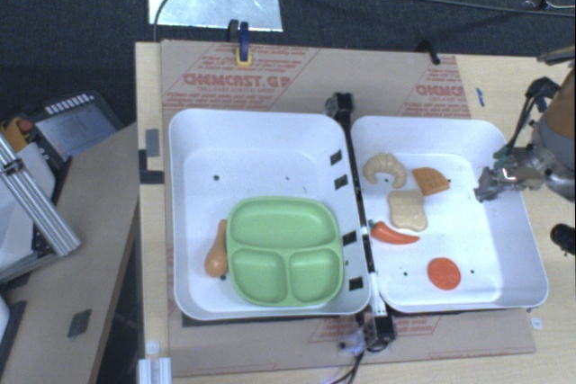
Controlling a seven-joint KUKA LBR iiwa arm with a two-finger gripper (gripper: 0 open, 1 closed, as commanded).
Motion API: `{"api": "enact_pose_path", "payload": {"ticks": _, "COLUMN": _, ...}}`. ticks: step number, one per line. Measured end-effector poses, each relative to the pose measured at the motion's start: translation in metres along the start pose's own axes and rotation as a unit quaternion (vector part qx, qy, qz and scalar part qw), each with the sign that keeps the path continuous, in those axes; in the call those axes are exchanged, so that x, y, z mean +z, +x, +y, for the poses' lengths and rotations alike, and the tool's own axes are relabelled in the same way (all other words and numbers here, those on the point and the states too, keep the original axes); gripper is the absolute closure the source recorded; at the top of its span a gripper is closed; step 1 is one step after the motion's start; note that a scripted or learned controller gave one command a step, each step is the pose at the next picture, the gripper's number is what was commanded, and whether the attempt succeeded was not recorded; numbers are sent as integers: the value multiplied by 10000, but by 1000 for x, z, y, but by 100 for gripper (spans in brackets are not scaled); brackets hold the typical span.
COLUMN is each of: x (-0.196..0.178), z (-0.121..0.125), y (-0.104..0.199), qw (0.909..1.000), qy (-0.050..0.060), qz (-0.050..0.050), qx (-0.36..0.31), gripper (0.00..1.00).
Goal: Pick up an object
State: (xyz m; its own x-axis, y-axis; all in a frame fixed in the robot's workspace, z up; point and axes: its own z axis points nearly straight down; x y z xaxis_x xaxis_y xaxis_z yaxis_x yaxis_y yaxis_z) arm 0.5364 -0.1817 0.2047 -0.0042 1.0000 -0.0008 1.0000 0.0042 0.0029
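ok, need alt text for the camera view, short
A grey robot arm's gripper hangs over the right white bin's far edge, above toy food: a beige croissant, orange wedge, tan bread slice, red-orange carrot and red disc. The left white bin holds a green three-compartment tray beside a tan drumstick.
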Motion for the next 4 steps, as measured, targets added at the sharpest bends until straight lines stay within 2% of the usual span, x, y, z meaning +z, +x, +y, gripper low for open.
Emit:
{"api": "enact_pose_path", "payload": {"ticks": 2, "x": 12, "z": 20, "y": 102, "qw": 10000, "qy": 4, "qz": 12, "qx": -27, "gripper": 100}}
{"api": "enact_pose_path", "payload": {"ticks": 4, "x": 5, "z": 45, "y": 225, "qw": 10000, "qy": -3, "qz": 16, "qx": -34, "gripper": 100}}
